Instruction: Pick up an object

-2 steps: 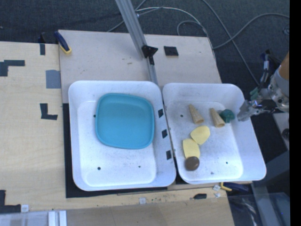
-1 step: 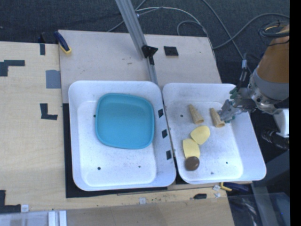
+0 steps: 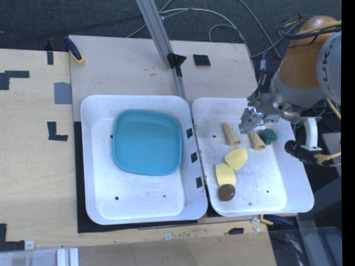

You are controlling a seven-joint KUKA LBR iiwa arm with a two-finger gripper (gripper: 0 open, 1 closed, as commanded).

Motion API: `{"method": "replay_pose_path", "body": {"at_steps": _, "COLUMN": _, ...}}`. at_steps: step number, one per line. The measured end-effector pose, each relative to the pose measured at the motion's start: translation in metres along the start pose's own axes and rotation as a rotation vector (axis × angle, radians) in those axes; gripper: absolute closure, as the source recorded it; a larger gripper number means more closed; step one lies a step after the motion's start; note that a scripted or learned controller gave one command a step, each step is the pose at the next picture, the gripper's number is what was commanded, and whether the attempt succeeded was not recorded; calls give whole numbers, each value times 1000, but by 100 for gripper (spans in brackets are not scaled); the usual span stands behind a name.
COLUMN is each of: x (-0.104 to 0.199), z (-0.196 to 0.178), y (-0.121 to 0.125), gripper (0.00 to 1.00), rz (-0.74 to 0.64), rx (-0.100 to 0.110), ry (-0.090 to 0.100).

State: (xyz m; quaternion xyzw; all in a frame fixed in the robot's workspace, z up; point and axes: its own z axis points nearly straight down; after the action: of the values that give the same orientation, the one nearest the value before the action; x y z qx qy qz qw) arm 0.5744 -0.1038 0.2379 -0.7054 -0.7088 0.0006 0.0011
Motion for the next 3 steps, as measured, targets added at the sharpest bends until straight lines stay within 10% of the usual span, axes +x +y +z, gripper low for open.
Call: {"method": "replay_pose_path", "body": {"at_steps": 3, "x": 156, "z": 15, "y": 50, "gripper": 100, "rz": 1, "rx": 1, "ry": -1}}
